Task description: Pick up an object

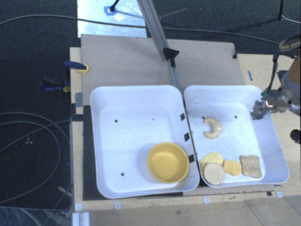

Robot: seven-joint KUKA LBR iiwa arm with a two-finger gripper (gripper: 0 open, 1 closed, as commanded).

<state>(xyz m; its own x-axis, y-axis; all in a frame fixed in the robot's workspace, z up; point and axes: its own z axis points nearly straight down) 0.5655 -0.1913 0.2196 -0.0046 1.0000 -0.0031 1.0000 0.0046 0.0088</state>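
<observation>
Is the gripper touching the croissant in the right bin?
Apart. The camera view shows the gripper at the right bin's far right edge, with bare white floor between it and the croissant.

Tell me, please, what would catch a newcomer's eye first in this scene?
Probably the yellow bowl, standing alone near the front of the left bin. Next, the food pieces in the right bin: a croissant mid-bin and a row of small pieces along its front. The pincer sits at that bin's right rim.
</observation>
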